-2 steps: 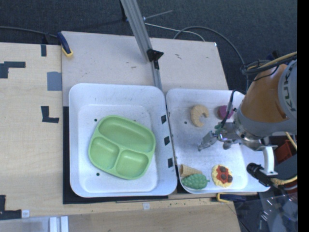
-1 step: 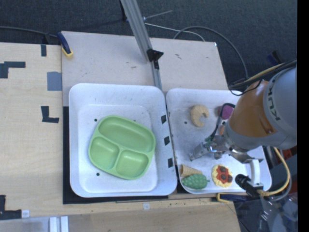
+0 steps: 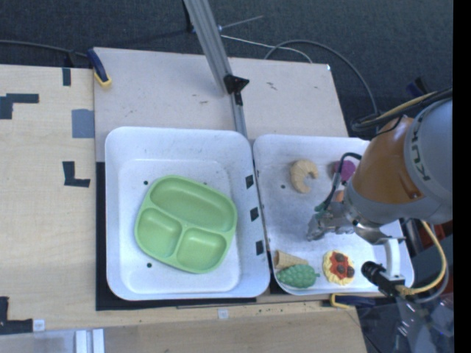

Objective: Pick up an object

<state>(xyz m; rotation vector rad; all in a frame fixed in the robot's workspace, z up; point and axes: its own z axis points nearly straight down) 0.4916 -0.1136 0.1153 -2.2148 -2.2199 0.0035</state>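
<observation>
In the right bin point(image 3: 294, 212), the tool point(image 3: 318, 230) hangs low.

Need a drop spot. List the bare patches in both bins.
Left bin: bare strip around the green tray. Right bin: bare floor between croissant and green toy. Crowded near the end effector and pizza.

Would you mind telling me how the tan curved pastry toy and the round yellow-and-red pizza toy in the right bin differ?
The tan curved pastry toy is a plain beige crescent; the round yellow-and-red pizza toy is a flat disc with red patches. The pastry toy lies toward the far side of the right white bin, the pizza toy at its near edge beside the green leafy toy. Both lie apart from the gripper.
</observation>
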